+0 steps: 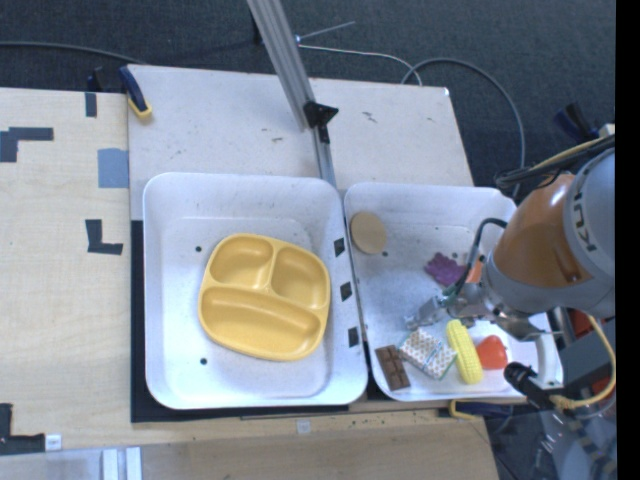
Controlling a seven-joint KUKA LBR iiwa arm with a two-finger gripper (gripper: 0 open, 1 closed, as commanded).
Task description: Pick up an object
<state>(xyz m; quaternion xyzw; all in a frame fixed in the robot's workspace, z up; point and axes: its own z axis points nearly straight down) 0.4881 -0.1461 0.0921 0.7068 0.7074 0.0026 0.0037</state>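
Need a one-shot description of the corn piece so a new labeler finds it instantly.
Start at the right bin, the one the arm reaches into, and go to its near edge. The corn lies there as a short yellow ridged cob, between a checkered packet on its left and an orange-red piece on its right. It is the only yellow item in that bin.

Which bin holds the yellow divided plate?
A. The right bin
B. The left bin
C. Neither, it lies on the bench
B: the plate lies flat inside the left bin, while the corn and the other small items sit in the right bin.
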